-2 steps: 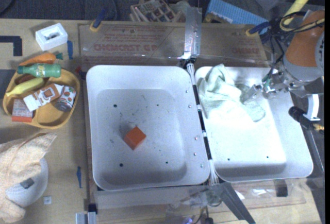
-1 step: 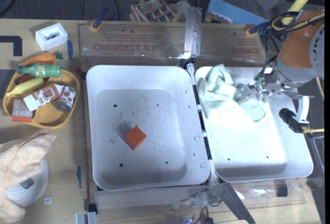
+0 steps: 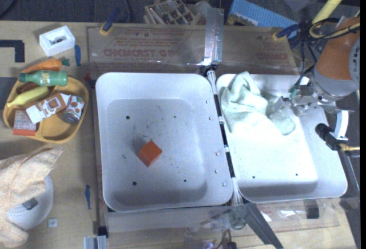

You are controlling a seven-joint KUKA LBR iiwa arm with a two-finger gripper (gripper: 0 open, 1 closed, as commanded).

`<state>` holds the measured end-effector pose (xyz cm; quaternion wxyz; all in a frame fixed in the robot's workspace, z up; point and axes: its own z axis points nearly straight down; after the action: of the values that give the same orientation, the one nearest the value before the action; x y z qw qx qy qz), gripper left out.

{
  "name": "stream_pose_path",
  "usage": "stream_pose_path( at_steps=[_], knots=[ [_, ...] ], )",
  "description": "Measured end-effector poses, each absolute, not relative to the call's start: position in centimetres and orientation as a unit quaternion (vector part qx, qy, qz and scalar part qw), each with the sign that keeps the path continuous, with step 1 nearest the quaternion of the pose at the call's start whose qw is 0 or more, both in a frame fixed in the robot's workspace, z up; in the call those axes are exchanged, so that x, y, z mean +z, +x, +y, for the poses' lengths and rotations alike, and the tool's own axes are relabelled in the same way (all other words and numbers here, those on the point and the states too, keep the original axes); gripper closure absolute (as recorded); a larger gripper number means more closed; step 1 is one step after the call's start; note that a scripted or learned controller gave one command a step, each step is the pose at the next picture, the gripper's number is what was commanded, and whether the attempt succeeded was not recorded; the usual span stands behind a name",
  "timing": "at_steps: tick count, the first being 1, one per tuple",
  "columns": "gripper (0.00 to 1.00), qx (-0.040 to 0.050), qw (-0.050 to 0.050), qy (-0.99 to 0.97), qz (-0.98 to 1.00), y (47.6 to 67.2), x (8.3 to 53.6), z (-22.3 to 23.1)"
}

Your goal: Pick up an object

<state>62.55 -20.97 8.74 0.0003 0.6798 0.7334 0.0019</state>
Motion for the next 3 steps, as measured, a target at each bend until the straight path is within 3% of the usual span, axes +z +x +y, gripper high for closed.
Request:
stream_pose_path(
  at_steps=[1,2,3],
  knots=[
    [0.00,0.0007,0.002,0.642,0.766,63.4,8.8,-17.8],
    [0.00,0.0008,0.003,0.628,0.778,66.9,8.8,-14.8],
    [0.00,0.0002,0.002,0.591,0.807,66.8,8.8,-10.5]
  ],
)
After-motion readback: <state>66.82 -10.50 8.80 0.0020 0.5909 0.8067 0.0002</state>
